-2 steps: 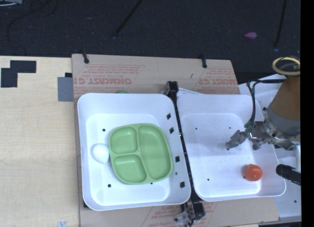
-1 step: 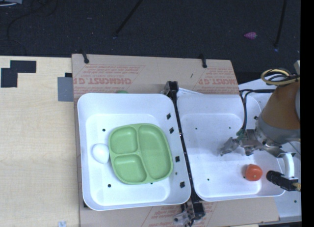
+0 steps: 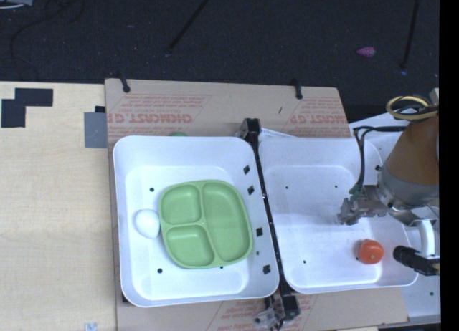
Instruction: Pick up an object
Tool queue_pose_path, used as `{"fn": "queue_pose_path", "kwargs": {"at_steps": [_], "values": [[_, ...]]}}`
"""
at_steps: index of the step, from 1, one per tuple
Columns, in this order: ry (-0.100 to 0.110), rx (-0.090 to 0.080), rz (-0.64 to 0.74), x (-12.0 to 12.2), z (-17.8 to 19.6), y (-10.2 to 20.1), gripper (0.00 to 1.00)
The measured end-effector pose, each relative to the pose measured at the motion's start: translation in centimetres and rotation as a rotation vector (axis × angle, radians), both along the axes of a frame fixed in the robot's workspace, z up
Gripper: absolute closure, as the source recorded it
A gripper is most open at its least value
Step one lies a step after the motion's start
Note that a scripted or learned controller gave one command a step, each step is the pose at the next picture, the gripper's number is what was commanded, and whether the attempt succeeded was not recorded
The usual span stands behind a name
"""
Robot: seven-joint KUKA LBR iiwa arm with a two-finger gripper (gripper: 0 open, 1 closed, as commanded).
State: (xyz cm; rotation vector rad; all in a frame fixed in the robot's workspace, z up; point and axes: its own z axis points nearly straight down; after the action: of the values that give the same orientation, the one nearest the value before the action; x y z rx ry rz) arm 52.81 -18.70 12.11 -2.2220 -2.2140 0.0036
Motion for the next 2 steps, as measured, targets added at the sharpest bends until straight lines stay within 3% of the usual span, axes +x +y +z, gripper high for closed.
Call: {"fn": "queue_pose_path", "kwargs": {"at_steps": [2], "values": [[-0.010, -0.003, 0.005, 1.3, 11.9, 0.3, 1.00]]}}
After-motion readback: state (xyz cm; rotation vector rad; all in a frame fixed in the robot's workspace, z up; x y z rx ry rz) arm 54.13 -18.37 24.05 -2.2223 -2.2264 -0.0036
